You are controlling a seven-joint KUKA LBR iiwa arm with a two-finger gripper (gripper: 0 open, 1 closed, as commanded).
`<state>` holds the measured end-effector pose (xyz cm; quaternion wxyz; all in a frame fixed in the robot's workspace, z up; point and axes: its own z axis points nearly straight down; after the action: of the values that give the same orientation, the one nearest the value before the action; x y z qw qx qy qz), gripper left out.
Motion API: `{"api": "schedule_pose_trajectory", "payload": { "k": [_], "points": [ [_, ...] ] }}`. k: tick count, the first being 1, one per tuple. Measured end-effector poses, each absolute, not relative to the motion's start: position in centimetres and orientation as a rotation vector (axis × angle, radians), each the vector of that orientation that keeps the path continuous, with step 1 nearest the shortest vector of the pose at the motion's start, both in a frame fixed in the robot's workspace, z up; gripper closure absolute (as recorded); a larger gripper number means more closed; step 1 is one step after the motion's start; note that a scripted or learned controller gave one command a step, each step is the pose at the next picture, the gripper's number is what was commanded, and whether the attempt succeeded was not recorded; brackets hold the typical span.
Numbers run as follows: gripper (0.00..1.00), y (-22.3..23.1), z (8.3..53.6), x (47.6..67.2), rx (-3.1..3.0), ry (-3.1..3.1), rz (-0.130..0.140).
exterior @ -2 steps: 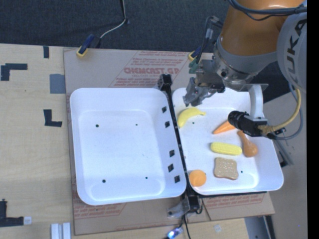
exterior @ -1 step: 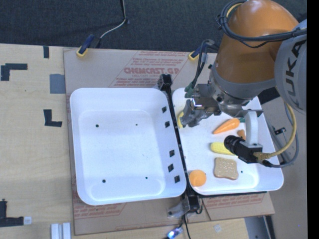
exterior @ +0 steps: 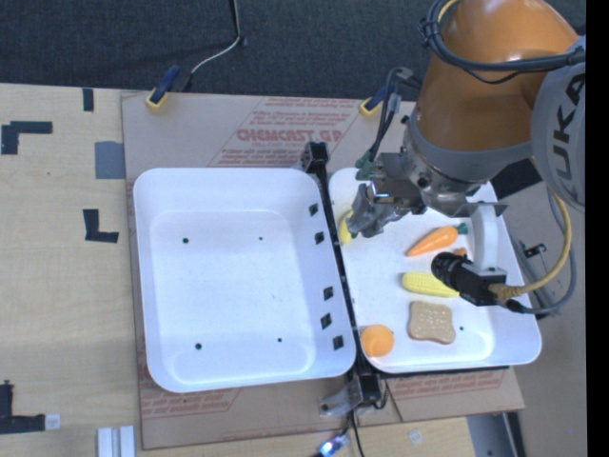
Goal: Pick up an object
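Note:
My gripper (exterior: 366, 217) hangs low over the upper left part of the right bin (exterior: 514, 350), close to the divider between the bins. A small yellow object (exterior: 344, 231) peeks out just left of the fingertips, mostly hidden by them. An orange carrot (exterior: 433, 241) lies to the gripper's right. Below it are a yellow corn cob (exterior: 425, 284), a slice of toast (exterior: 431, 323) and an orange fruit (exterior: 377, 340) in the near left corner. Whether anything sits between the fingers is hidden.
The left bin (exterior: 228, 284) stands beside the right one on a cardboard sheet (exterior: 276, 136). A black part with a cable (exterior: 466, 281) overhangs the right bin near the corn. The big orange arm body (exterior: 495, 65) covers the right bin's far corner.

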<state>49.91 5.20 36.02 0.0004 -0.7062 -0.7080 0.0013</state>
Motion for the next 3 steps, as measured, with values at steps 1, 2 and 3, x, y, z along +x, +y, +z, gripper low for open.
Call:
{"api": "schedule_pose_trajectory", "payload": {
  "k": [1,2,3],
  "points": [
    [1.00,9.8,45.3,49.4,-2.216,-2.233,-0.014],
    [1.00,8.5,36.4,51.3,-2.220,-2.217,0.014],
    [1.00,9.9,33.9,49.1,-2.217,-2.221,0.007]
  ]
}}
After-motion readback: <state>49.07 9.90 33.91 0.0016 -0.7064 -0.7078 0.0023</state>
